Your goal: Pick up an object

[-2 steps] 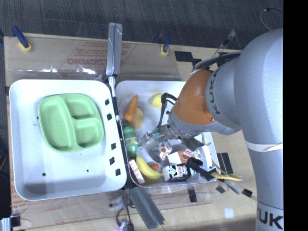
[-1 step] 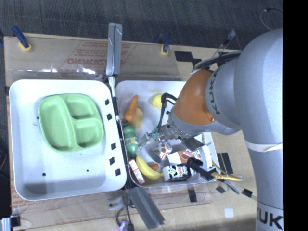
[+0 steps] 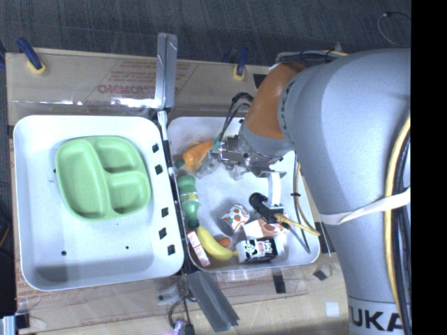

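Observation:
My gripper (image 3: 225, 157) reaches down into the right bin (image 3: 304, 251) near its back left part. Right beside it, on its left, lies an orange object (image 3: 196, 153), close enough that touching or apart is hard to tell. A green bottle-like object (image 3: 187, 194) lies along the bin's left wall below that. A yellow banana (image 3: 212, 246) rests at the front left. Small printed cartons sit near the front: one white with red (image 3: 237, 218), one black and white (image 3: 259, 250).
The left bin (image 3: 35, 257) holds a light green divided plate (image 3: 103, 176). A divider with black clips (image 3: 167, 201) separates the two bins. The grey arm with its orange band (image 3: 269, 107) covers the right bin's back right part.

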Controlling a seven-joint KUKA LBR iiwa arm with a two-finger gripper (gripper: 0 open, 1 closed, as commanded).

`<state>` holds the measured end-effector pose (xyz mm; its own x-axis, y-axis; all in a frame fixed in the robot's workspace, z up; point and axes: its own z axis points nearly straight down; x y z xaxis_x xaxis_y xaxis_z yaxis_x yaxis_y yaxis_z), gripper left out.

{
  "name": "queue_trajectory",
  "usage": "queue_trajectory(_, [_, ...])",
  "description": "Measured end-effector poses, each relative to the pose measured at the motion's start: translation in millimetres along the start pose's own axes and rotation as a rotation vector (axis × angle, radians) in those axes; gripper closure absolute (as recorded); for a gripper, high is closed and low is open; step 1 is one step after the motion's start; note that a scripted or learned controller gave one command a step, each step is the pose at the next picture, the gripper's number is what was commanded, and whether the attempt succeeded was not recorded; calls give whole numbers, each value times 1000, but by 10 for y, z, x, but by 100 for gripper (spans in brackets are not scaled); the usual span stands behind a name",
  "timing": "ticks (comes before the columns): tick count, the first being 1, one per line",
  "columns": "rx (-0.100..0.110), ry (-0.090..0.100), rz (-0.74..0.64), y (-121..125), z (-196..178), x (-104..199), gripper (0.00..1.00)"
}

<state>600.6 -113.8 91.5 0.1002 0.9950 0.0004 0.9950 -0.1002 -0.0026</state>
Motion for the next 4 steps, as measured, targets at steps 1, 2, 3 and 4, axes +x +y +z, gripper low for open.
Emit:
queue_trajectory(1, [-1, 0, 253, 212, -128, -381, 0])
queue_trajectory(2, [0, 1, 405, 640, -6, -691, 0])
queue_trajectory(3, [0, 1, 405, 640, -7, -691, 0])
queue_trajectory(4, [2, 1, 393, 646, -109, -661, 100])
